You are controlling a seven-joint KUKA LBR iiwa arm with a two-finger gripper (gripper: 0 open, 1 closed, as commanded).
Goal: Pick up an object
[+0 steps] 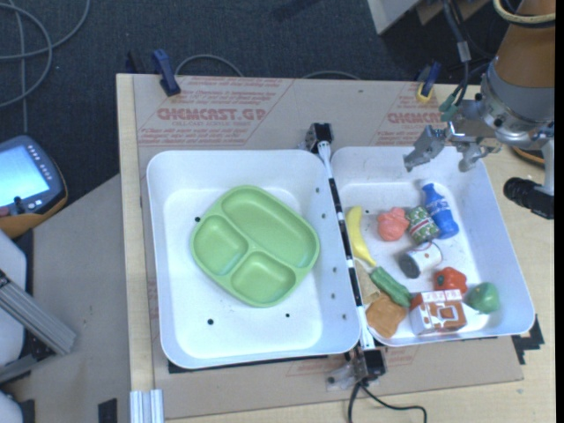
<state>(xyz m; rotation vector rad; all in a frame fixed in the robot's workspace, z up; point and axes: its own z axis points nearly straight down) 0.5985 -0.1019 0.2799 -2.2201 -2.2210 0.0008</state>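
While the objs sit clustered in the right bin (507, 263) — blue bottle (438, 208), banana (356, 235), orange toy (393, 224), red pepper (450, 279) — gripper (449, 148) hangs over that bin's far edge w/ fingers spread wide, nothing between them. Green divided plate (256, 245) lies in left bin (167, 263).

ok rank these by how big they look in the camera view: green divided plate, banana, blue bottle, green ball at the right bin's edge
1. green divided plate, by far the largest
2. banana
3. blue bottle, only slightly smaller than the banana, so that pair is close
4. green ball, smallest
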